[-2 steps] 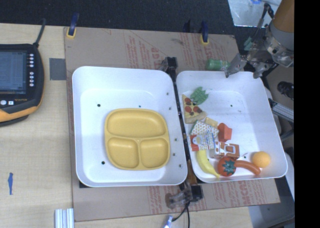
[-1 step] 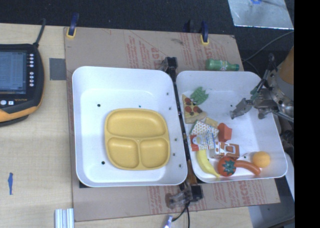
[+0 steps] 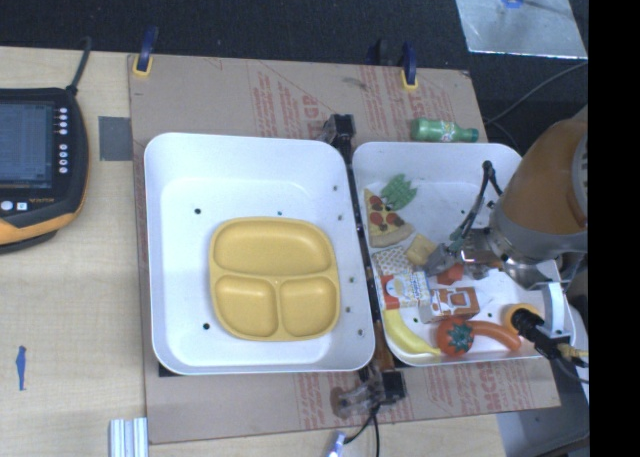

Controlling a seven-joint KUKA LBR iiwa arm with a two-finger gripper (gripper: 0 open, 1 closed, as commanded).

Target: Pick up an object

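The right white bin [image 3: 437, 160] holds a litter of toy food: a pizza slice [image 3: 384, 219], a green leafy piece [image 3: 398, 190], a tan block [image 3: 421, 248], a red and white carton [image 3: 455, 301], a banana [image 3: 407, 337], a strawberry [image 3: 455, 337] and an orange curved piece [image 3: 492, 331]. My gripper [image 3: 447, 261] reaches down into this bin from the right, its tips among the items near a small red piece [image 3: 450, 272]. The grey arm with its orange band [image 3: 545, 190] hides the bin's right side.
The left white bin [image 3: 170, 245] holds a yellow divided plate [image 3: 274, 278]. A green bottle [image 3: 444, 130] lies on the cardboard beyond the right bin. A black teach pendant [image 3: 35, 165] rests at the bench's left edge. Clamps [image 3: 342, 128] sit between the bins.
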